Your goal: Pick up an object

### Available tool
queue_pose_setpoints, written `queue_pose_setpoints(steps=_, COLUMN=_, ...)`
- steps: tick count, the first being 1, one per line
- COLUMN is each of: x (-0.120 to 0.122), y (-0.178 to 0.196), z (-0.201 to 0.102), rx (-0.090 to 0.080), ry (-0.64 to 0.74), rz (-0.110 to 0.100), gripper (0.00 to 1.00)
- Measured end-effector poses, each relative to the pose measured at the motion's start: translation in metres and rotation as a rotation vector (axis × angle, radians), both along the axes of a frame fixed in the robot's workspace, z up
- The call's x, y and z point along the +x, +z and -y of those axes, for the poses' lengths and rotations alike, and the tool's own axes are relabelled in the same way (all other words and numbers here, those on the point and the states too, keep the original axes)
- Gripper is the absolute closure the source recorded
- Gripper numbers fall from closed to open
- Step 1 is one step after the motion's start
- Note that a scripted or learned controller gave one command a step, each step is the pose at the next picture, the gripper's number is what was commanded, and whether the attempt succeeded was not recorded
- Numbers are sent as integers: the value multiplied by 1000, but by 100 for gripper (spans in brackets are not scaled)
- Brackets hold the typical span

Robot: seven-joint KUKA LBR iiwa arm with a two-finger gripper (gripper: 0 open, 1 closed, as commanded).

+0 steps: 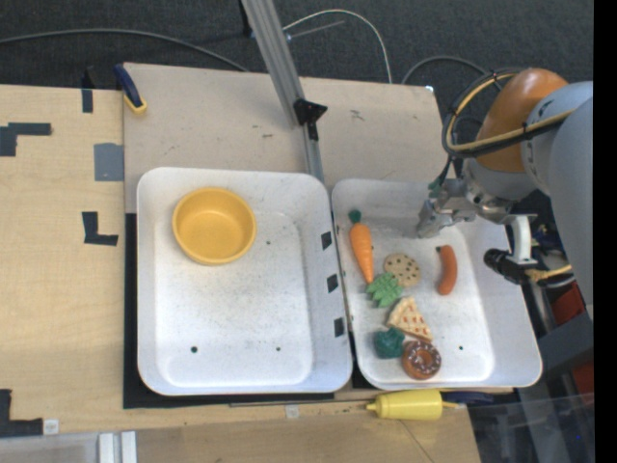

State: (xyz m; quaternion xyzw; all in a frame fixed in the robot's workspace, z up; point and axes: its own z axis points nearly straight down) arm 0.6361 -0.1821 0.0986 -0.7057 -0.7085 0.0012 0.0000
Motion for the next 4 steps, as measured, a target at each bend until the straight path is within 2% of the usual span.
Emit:
queue_pose_setpoints(steps=2, x=-5, y=89, z=7, rx=0, ry=-3, rz=5, gripper=100)
queue_pose_setpoints(steps=3, x=-6, y=151, z=12, rx=-1, ry=-2, rz=7, gripper=100)
queue_pose_setpoints(steps=4, x=-9, y=141, z=-43, rx=2, ry=2, rz=0, gripper=100)
